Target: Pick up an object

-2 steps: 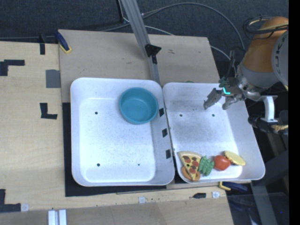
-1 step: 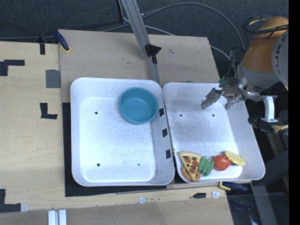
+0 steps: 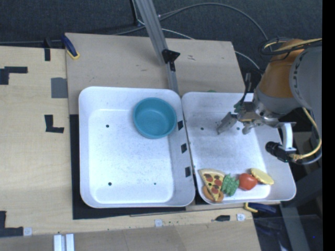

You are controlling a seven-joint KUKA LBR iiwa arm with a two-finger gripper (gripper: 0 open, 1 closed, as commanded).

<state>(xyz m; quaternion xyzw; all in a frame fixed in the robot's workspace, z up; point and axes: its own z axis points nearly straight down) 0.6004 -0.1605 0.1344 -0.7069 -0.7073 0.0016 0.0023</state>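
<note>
Reaching in from the right edge, arm body cut off by the frame; gripper (image 3: 236,126) over the right bin (image 3: 220,150), fingers spread apart, nothing between them. Clustered at lower right of that bin: one pizza slice (image 3: 212,184), one green piece (image 3: 229,184) of unclear shape, one tomato (image 3: 247,181), one yellow piece (image 3: 261,176). One blue bowl (image 3: 154,117) in the left bin (image 3: 125,166), upper centre.

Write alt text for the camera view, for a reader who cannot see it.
The gripper hangs open over the right bin, holding nothing. A pizza slice, green toy, tomato and yellow piece lie along its near edge; a blue bowl sits in the left bin.
</note>
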